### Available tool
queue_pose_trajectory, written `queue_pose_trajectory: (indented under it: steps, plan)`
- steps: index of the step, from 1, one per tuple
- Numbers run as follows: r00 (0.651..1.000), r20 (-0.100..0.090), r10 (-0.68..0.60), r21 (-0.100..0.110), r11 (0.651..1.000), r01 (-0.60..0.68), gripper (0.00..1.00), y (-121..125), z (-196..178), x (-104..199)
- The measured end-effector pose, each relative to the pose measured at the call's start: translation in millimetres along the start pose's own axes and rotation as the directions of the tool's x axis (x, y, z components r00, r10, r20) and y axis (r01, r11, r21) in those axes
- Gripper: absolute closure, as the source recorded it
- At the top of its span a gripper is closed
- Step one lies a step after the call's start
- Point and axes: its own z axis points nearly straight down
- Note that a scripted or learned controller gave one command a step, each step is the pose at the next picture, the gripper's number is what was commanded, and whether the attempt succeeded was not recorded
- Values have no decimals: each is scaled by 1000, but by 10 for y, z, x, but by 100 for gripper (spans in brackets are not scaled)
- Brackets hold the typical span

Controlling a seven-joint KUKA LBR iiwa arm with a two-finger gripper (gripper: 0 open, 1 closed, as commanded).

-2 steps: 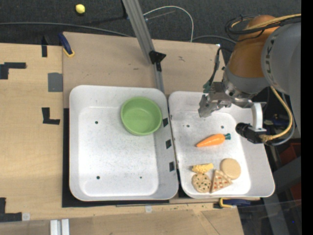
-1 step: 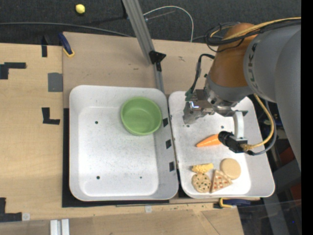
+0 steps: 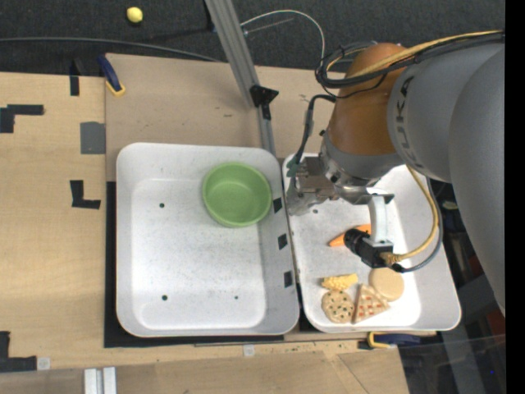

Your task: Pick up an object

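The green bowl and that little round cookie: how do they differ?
The green bowl is far larger than the round cookie. The bowl is plain green and hollow, while the cookie is flat, tan and speckled. The bowl sits alone in the left bin; the cookie lies among other small food pieces in the right bin. Both are round.

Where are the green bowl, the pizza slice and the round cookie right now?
green bowl [image 3: 237,193]: camera view, point on the inside bottom of the bowl, left bin.
pizza slice [image 3: 368,303]: camera view, point on the middle of the wedge, right bin.
round cookie [image 3: 336,306]: camera view, point on its speckled top face.
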Motion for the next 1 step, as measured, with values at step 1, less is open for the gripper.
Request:
queue_pose_trajectory:
  steps: [1]
  plan:
    - [1000, 0, -2, 0, 1000, 2, 100, -174, -109, 565]
